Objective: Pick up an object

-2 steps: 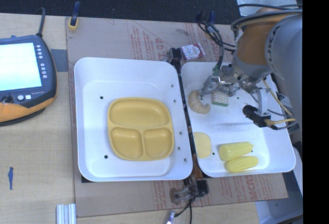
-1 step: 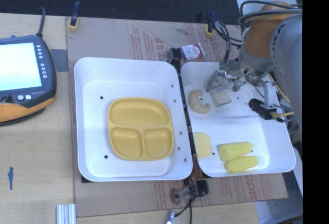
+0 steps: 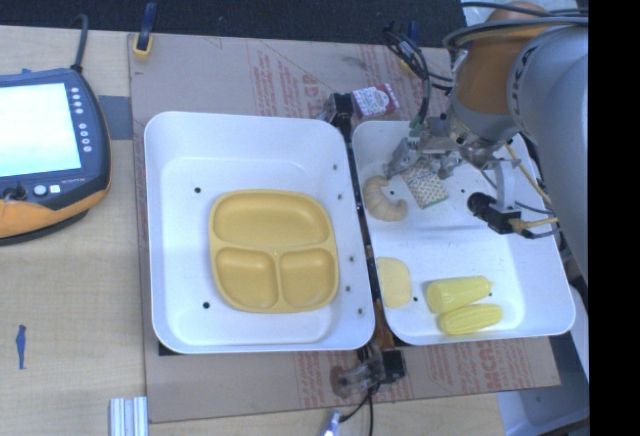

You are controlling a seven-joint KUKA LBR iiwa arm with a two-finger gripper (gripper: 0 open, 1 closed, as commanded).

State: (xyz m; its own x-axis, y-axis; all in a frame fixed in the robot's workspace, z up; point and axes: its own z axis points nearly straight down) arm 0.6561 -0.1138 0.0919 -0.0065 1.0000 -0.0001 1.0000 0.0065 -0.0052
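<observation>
On the bench (image 3: 60, 324), the left white bin (image 3: 170, 224) serves as the landmark. Well to its left lies one handheld control tablet (image 3: 45, 149), its left part cut off by the picture edge. Inside the left bin sits one yellow divided plate (image 3: 272, 249) with three compartments, lying flat near the middle.

Just right of the left bin, touching it along a shared edge, is the right white bin (image 3: 540, 319). That makes two bins. Its far corner is hidden under the arm (image 3: 545, 84), whose grey body and orange band cover the upper right. In the right bin, nearest the left bin, lies one pale curved piece (image 3: 385, 201), looking like a small pastry or shrimp; what it is exactly is hard to make out. Nearer the camera from it, against the shared edge, is one pale yellow flat piece (image 3: 393, 281). Farther right lie two yellow corn cobs (image 3: 458, 293), side by side and touching.

The hand (image 3: 428, 164) hangs over the far part of the right bin, just right of the curved piece and beyond it. A small speckled card-like thing (image 3: 426, 189) shows right under the hand; whether the hand touches it I cannot tell, and cables and metal parts blur the tips, so I cannot tell whether they are apart or together. The corn cobs lie well apart from the hand.

One small red-and-white packet (image 3: 372, 101) rests on the bench just beyond the bins' far edge.
</observation>
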